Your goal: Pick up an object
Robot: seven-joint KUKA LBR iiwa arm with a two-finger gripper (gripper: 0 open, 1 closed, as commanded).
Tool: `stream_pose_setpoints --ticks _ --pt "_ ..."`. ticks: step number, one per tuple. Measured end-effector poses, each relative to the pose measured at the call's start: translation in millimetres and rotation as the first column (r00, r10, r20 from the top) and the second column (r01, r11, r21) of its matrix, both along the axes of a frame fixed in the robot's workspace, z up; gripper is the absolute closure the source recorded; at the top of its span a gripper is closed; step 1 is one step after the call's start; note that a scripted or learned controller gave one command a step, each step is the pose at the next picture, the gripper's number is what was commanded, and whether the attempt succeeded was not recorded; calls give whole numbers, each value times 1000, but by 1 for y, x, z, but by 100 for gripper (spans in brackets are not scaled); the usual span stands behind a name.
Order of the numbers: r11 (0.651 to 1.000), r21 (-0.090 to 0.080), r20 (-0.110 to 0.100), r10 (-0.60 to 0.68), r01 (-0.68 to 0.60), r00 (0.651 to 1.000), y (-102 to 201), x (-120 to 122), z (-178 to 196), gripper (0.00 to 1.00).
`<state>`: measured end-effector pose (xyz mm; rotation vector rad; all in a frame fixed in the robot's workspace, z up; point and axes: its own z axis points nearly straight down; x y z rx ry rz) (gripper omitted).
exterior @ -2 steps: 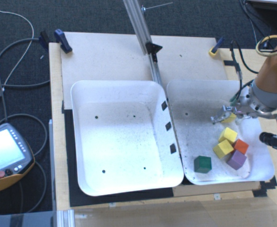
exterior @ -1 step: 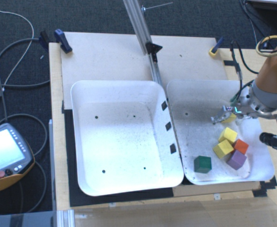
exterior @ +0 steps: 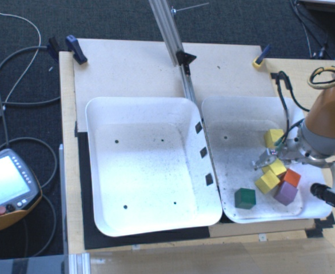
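Arm comes in from the right edge, orange band at right-centre of frame, gripper [exterior: 268, 158] down inside the right bin [exterior: 230, 119].

All the blocks are bunched in that bin's lower-right corner. Likely just how they slid and settled against the wall, not a deliberate layout. Count:
- yellow block [exterior: 274, 137] uppermost, just above the gripper
- yellow cube [exterior: 267, 182] and a second yellow one [exterior: 277, 168] touching it, right under the gripper
- orange block [exterior: 292, 177] to their right, touching
- purple block [exterior: 286, 193] below the orange, touching
- green cube [exterior: 245, 198] off to the left of the pile, apart from the rest, near the bin's bottom rim

Gripper sits low over the yellow pair, so that's prob the target. Why there: my read is the densest spot gives the best odds of catching something.

Jaws: can't tell if spread or pinched. The metal tips blur into the blocks at this res. Nothing visibly between them, so you shouldn't count this as a grasp.

Risk, imo: the pile is tight against the wall, so the tips may wedge or shove blocks sideways. Green cube looks like the easier pick, with free space all round.

Left bin [exterior: 139, 170] has only dark specks on its floor. Teach pendant [exterior: 4, 184] at left edge of frame, off the bench.
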<state>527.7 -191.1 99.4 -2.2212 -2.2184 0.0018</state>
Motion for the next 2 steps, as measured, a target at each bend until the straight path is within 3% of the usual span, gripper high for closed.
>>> stream_pose_setpoints --ticks 1,2 --pt "1000 3 0 4 -4 1000 43 -14 0 0" --pt "1000 1 0 2 -2 1000 59 -25 0 0"
